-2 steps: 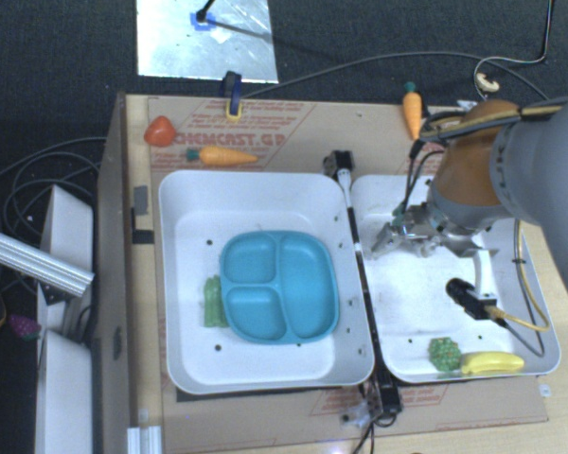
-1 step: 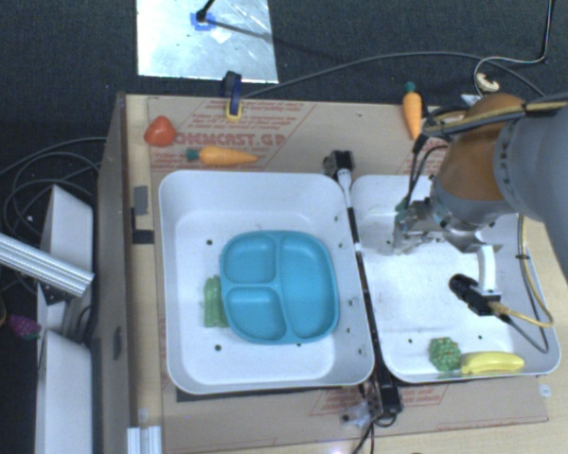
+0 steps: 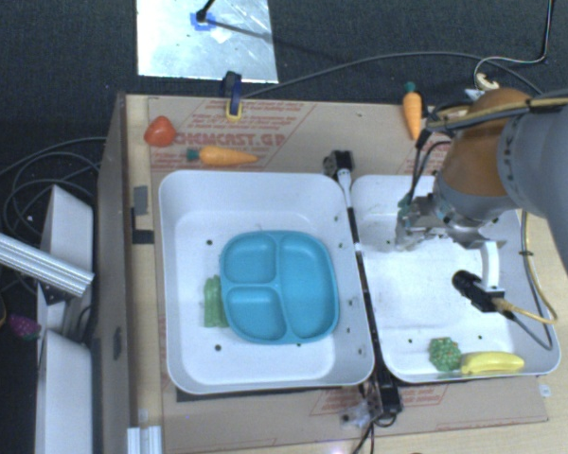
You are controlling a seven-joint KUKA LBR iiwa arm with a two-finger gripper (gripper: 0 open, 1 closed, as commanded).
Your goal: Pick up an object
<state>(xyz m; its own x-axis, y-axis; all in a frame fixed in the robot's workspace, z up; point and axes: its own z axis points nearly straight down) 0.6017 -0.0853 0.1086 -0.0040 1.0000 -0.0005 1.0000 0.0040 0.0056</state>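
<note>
At the far left of the cardboard-covered bench (image 3: 293, 129), beyond the bins, a round orange-red toy vegetable (image 3: 159, 131) is seen near the back corner. A toy carrot (image 3: 225, 156) lies just to its right, on its side along the back rim of the left bin (image 3: 265, 201). A blue clamp (image 3: 232, 93) is fixed to the bench's back edge above that carrot, and a shiny metal sheet (image 3: 208, 36) lies on the dark floor behind it.

In the left bin, a flat green toy piece (image 3: 213, 303) is found against the left edge of a blue divided plate (image 3: 279, 287). The plate takes up the middle of the bin floor.

A black clip (image 3: 340, 165) sits at the back, where the two bins meet. A second toy carrot (image 3: 413, 113) stands on end on the bench behind the right bin (image 3: 407, 310).

Over the back left part of the right bin, the gripper (image 3: 409, 230) is held low, close to the bin floor, on the grey arm (image 3: 535, 159) that reaches in from the right. Nothing is seen between the jaws, and it cannot be told whether they are spread or pressed together.

At the front of the right bin, well apart from the gripper, a toy broccoli (image 3: 445, 353) rests on the floor. A toy banana (image 3: 492, 361) lies touching it on the right, along the front wall.
</note>
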